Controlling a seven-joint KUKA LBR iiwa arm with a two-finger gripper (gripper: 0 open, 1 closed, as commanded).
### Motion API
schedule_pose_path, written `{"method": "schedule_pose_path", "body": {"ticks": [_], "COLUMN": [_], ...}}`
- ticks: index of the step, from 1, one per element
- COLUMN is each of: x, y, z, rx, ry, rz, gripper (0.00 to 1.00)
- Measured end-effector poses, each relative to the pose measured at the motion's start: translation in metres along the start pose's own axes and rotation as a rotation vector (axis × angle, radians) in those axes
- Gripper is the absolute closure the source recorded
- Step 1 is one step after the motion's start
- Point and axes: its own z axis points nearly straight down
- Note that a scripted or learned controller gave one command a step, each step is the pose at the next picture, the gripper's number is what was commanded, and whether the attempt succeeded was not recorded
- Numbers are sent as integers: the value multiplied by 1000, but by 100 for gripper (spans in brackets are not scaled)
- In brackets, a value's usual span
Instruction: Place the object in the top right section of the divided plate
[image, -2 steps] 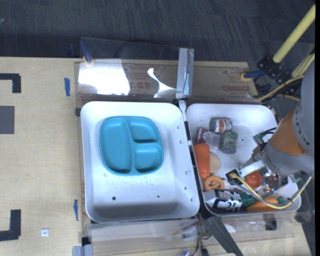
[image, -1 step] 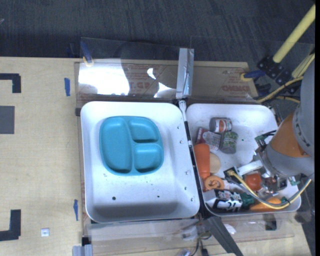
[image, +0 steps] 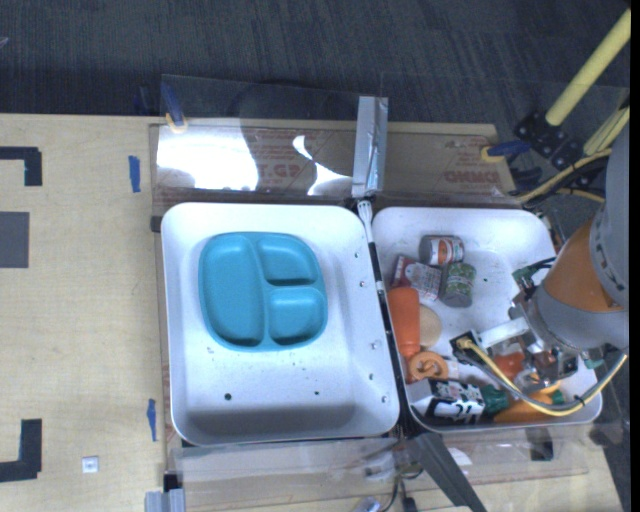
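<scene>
A blue divided plate (image: 262, 289) lies in the left white bin (image: 270, 400), with one large section on its left and two smaller ones on its right; all its sections look bare. My gripper (image: 522, 368) hangs low over the front right of the right bin (image: 500, 225), above a heap of small objects. Cables and the wrist body hide its tips. An orange carrot-like piece (image: 404, 318), two small cans (image: 448, 268) and a black-and-white item (image: 455, 408) lie in that bin.
The arm's grey body and orange band (image: 585, 275) cover the right bin's right side. A clear upright divider (image: 370, 145) stands behind the bins. Yellow cables (image: 590, 65) run at the top right. The wooden bench (image: 75, 330) extends to the left.
</scene>
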Motion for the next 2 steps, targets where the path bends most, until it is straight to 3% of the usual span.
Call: {"method": "schedule_pose_path", "body": {"ticks": [1, 2], "x": [-4, -4], "y": [13, 12], "z": [-24, -33], "rx": [1, 3], "ry": [-4, -6], "rz": [-108, -110], "gripper": [100, 100]}}
